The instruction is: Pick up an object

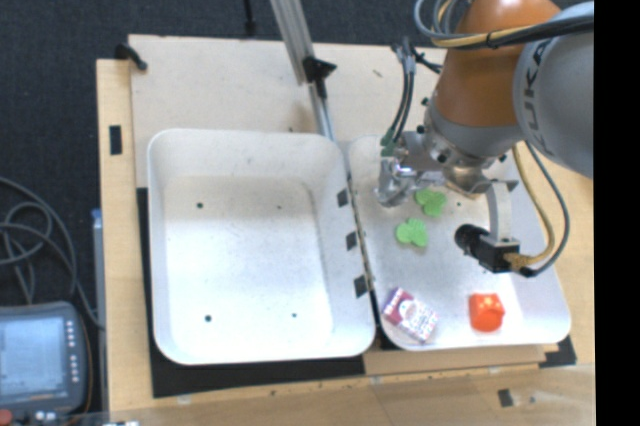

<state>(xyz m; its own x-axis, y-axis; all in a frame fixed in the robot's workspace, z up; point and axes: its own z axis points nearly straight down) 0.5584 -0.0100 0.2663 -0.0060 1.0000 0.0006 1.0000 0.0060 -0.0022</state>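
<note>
My gripper (393, 186) hangs over the upper left part of the right bin (545, 314), under the orange wrist band. Just right of it lies a green piece (432, 202), partly tucked under the wrist. A second green piece (411, 234) lies a little below the gripper on the bin floor. A pink and white packet (410, 315) rests near the bin's front left corner. An orange-red block (486, 311) sits to the packet's right. Nothing shows between the fingers.
The left bin (170, 164) sits beside the right one, sharing a middle rim. A slanted metal pole (290, 14) rises behind the bins. A black cable fitting (485, 247) hangs off the arm over the right bin.
</note>
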